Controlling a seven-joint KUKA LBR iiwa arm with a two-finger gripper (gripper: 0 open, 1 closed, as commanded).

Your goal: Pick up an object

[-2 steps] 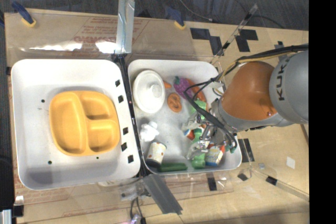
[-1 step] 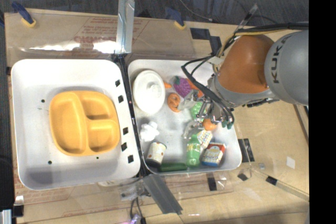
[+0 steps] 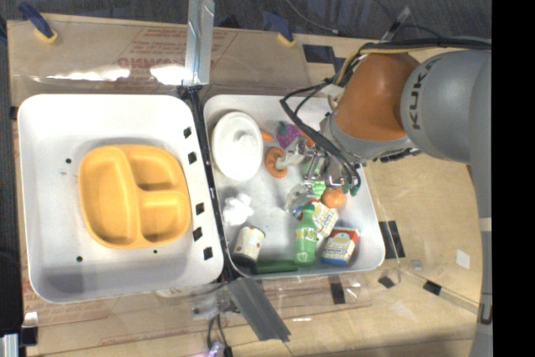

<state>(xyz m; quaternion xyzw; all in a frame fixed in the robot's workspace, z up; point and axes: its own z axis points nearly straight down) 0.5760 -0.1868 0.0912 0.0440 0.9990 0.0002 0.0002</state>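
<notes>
End effector down in the right bin, at about 2 o'clock of that bin's centre, wrist and cables crowding above it. State of grip: cannot tell, too small and tangled with clutter to read; nothing clearly held.

Likely target, judged from position: the small orange ball just at 5 o'clock of the end effector, or the green bottle beyond it at 6 o'clock. Both lying in a tight cluster with a red-and-white carton.

Risks from here:
- Closing on two things at once, since ball, bottle and carton touch or nearly touch.
- Ball rolling away under a glancing touch; round, little to pinch.
- Bottle lying tilted, liable to slip or swing out if caught near one end.
- Clutter shoved against the bin wall rather than lifted.

Around it: white bowl at 9 o'clock of the end effector, an orange figure between bowl and end effector, a purple item at 11 o'clock, crumpled white paper at 8 o'clock, a small cup and a dark green stick along the bin's 6 o'clock edge. Left bin carrying a yellow divided tray, well apart. Table bare at 5 o'clock.
</notes>
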